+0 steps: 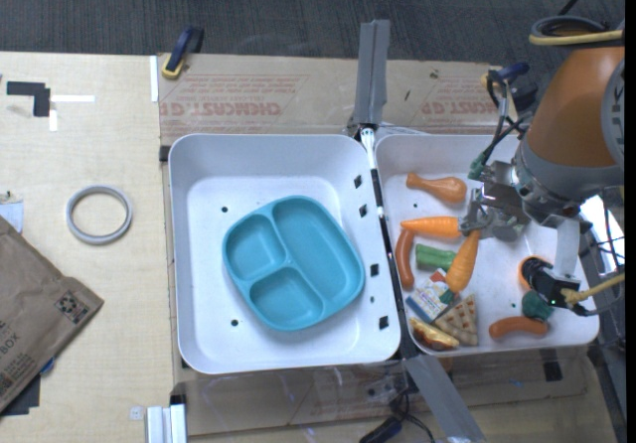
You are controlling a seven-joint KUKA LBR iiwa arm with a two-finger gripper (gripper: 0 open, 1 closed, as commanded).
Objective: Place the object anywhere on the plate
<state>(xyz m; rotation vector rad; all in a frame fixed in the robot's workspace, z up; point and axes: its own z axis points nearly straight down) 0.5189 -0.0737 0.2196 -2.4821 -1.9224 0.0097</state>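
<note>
nothing's on the blue plate [293, 262] yet, it sits bare in the left bin [199, 193], well left of the hand [489, 218]. hand hangs over the right bin [586, 332], right above a carrot [462, 262]; can't tell its grip. around it: another carrot, chicken leg, sausages, pizza slice. pick and move both still left.

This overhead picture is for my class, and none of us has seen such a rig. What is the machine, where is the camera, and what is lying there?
One camera looks down at a slant on two white bins. The left bin holds a blue plate with three compartments. The right bin holds toy food: carrots, a chicken drumstick, sausages and a pizza slice. The robot arm, grey and orange, reaches in from the right. Its gripper hangs low over one carrot; whether it grips it, I cannot tell.
</note>
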